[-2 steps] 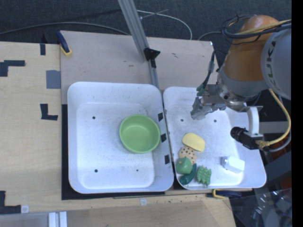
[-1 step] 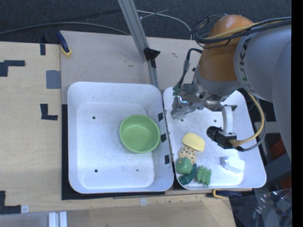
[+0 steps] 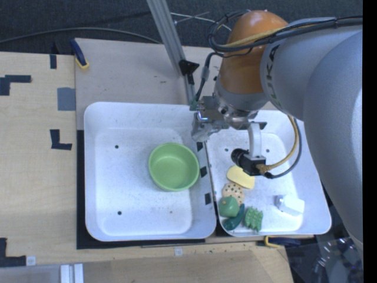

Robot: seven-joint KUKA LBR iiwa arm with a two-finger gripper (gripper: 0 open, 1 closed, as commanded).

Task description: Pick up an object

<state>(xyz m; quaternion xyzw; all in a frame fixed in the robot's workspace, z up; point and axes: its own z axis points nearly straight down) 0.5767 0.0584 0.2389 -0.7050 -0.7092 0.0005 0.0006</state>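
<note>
A light green bowl [image 3: 174, 167] sits upright in the left bin [image 3: 89, 158], close to the divider. The right bin [image 3: 315, 208] holds a yellow piece [image 3: 240, 177], a tan spotted piece [image 3: 232, 191], a round green toy [image 3: 230, 206], a spiky green toy [image 3: 254, 218] and a small white object [image 3: 290, 204]. My gripper [image 3: 202, 130] hangs over the far end of the divider between the bins, above and right of the bowl. The wrist hides its tips. Nothing shows in its grasp.
The big grey arm covers the right bin's far half and right side. A slanted metal rod [image 3: 168, 37] stands behind the bins. A blue and yellow clamp [image 3: 79, 55] sits at the board's far left corner. The toys crowd the right bin's near left corner.
</note>
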